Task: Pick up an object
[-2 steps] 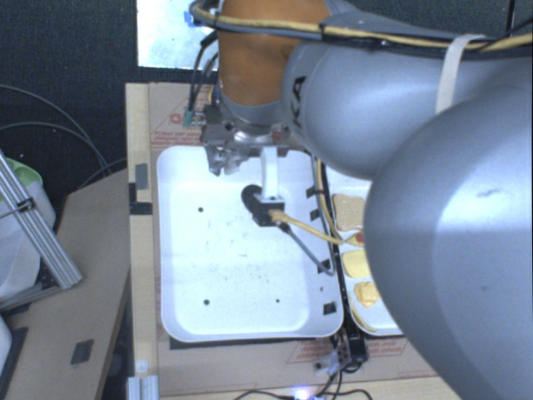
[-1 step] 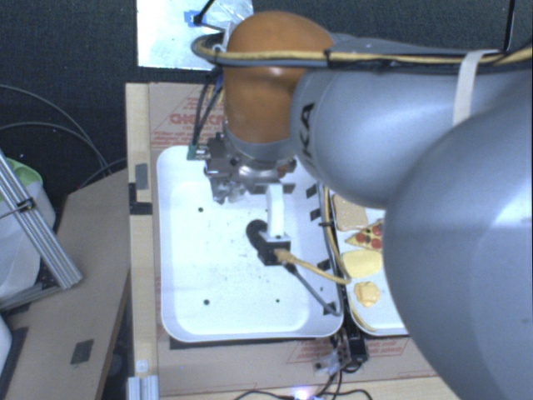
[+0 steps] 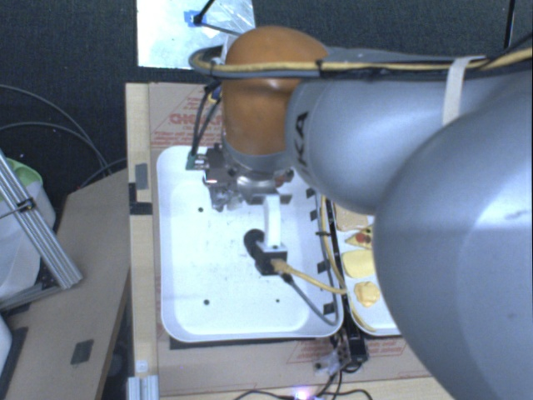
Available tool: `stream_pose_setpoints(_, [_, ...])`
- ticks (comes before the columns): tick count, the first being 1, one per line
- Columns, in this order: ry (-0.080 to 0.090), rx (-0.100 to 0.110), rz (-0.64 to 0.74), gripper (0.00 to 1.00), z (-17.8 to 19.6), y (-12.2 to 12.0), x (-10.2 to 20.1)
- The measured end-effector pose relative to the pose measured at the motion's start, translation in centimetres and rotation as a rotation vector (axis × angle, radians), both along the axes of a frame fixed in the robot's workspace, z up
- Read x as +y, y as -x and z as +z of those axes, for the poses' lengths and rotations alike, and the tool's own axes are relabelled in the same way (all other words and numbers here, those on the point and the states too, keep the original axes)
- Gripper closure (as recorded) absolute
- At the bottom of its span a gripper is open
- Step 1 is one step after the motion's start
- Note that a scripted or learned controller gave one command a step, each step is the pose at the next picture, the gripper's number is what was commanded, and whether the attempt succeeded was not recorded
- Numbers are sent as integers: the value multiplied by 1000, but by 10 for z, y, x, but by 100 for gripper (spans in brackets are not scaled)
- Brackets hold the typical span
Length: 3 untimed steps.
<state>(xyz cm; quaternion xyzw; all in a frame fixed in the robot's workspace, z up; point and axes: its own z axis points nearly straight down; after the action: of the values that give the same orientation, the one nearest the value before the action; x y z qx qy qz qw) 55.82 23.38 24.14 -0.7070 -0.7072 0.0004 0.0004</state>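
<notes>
My gripper (image 3: pixel 219 200) hangs below the orange-banded wrist over the far part of the left white bin (image 3: pixel 191 307), just above its floor. I see nothing between the gripper and the bin floor. Several pale yellow pieces (image 3: pixel 360 265) lie in the right bin (image 3: pixel 379 327); one piece with red marks (image 3: pixel 361 238) lies just beyond them. The grey arm hides most of that right bin.
The bins rest on a cardboard sheet (image 3: pixel 166 115) on the bench. A shiny foil sheet (image 3: pixel 179 19) lies behind the bins. Aluminium rails (image 3: pixel 37 232) and a wooden board (image 3: pixel 92 265) stand to the left.
</notes>
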Motion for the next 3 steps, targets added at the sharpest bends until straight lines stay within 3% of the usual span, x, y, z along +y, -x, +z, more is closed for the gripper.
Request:
stream_pose_setpoints(1, [0, 3, 5, 100, 3, 72, -2])
stream_pose_setpoints(2, [-9, -21, 4, 100, 246, 41, 0])
stream_pose_setpoints(3, [0, -1, 0, 100, 204, 32, 0])
